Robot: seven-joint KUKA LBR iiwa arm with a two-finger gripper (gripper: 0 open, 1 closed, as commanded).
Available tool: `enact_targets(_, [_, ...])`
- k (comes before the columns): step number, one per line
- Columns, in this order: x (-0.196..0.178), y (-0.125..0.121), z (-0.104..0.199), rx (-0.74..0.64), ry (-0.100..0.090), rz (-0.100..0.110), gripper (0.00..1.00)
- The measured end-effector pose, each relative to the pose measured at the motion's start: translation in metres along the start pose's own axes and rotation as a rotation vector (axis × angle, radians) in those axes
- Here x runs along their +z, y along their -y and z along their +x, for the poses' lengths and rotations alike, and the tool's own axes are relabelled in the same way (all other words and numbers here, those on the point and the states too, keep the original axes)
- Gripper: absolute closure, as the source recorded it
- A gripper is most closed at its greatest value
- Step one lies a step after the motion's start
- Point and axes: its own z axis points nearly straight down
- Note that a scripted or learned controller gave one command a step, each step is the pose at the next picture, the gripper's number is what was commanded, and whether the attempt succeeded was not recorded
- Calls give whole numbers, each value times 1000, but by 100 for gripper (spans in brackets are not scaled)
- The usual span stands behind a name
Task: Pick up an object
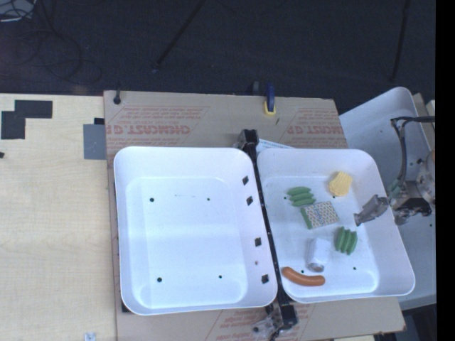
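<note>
Right now the claw (372,210) is hovering at the right bin (387,183) edge, near the green bundle (346,240); I cannot tell its grip.

bins (185,163): smooth white plastic, slight gloss | board under bins (178,119): matt brown cardboard, red print | bench (50,226): pale wood-look, matt | sausage (303,278): glossy orange | gripper (377,208): dull grey metal

Two shallow white plastic bins sit side by side, one on the left (135,190) and one on the right (284,163). The right bin holds six small items: two green ridged pieces (299,195) (346,241), one yellow ridged chunk (340,184), one orange sausage-shaped piece (303,278), one speckled rectangular pad (320,214) and one pale grey cylinder (316,253).
</note>
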Motion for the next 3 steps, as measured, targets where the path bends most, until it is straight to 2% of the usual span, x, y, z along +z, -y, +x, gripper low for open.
enact_targets(1, [-107, -37, 13, -4, 5, -14, 0])
enact_targets(2, [-163, -154, 14, -5, 5, -13, 0])
enact_targets(3, [165, -148, 57, -1, 0, 3, 0])
